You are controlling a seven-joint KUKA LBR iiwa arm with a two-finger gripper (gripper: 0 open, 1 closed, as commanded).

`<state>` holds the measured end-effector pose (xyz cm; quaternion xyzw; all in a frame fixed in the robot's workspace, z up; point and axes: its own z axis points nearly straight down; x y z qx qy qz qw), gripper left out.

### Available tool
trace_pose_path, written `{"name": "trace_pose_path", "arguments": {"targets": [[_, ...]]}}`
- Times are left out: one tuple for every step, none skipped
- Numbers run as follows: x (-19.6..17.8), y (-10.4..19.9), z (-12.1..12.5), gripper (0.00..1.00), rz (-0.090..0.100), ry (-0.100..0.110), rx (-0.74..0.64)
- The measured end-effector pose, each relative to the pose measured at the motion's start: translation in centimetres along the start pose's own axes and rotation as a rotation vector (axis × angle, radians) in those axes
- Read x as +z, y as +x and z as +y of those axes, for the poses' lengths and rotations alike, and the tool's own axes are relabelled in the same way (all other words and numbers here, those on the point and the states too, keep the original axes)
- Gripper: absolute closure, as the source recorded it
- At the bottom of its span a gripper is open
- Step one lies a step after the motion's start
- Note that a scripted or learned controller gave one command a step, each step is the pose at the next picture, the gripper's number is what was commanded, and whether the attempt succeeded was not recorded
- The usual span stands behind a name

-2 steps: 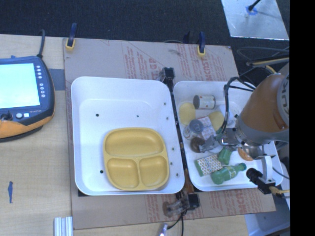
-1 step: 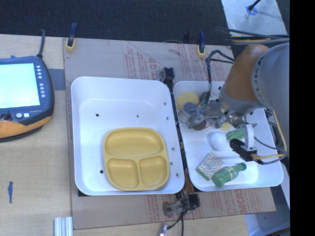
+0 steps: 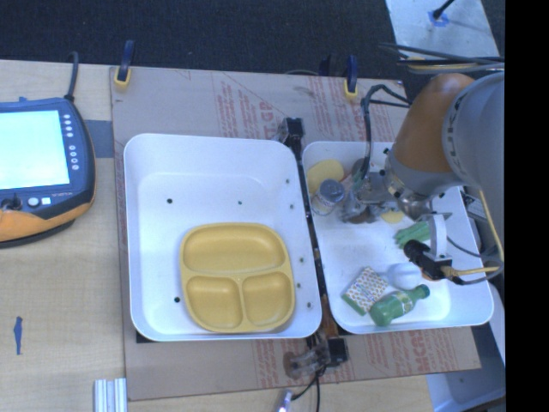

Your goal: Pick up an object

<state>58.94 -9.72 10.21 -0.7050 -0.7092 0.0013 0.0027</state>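
My gripper [image 3: 360, 206] is low in the upper part of the right bin [image 3: 343, 316], under the grey arm with its orange band [image 3: 433, 136]. Just to its left stand a small grey-blue jar [image 3: 329, 196] and a round yellow piece [image 3: 325, 175]. A bit of another yellow thing [image 3: 393, 216] shows to the gripper's right, partly hidden by the wrist. Further down the bin lie a green piece [image 3: 413, 233], a white rounded object [image 3: 401, 273], a green bottle [image 3: 397, 305] on its side and a patterned packet [image 3: 365, 288].
The left bin [image 3: 214, 166] holds a yellow divided tray [image 3: 238, 275] in its lower half. A tablet-like pendant [image 3: 39, 157] lies on the bench at the far left. Clamps [image 3: 123, 69] hold the board at the back edge.
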Motion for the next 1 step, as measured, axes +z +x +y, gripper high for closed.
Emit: {"name": "trace_pose_path", "arguments": {"targets": [[-9.02, 1.59, -4.23, 1.00, -0.001, -0.003, 0.002]]}}
